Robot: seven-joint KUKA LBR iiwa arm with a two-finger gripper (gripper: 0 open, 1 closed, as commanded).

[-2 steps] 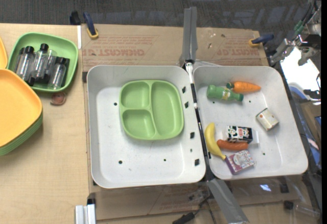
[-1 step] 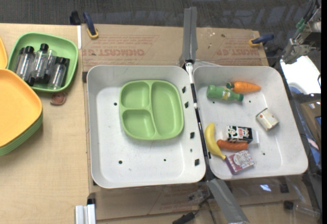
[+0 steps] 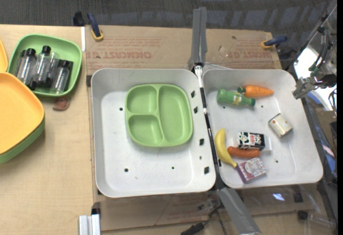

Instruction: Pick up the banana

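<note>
The robot's two-finger gripper appears at the right edge of the view, just beyond the right rim of the right-hand shallow white bin; it is partly cut off by the frame and blurred against bright clutter, so whether it is open or closed cannot be told. Nothing is seen between its parts.

The right-hand bin holds seven items. The yellow curved banana lies near the bin's left wall, in the lower half, its lower tip touching or just beside a red-orange sausage-shaped toy. A small black-and-white printed carton lies just above that toy, and a purple printed packet just below it. A green plastic bottle and an orange toy carrot lie together near the far wall. A small white and tan block rests alone toward the right side, nearest the gripper.

The left-hand shallow white bin contains a pale green three-compartment plastic tray.

On the bench at left, a green square dish holds several clear vials with black caps; their number is hard to make out. A stack of orange plates is cut off by the left edge.
</note>
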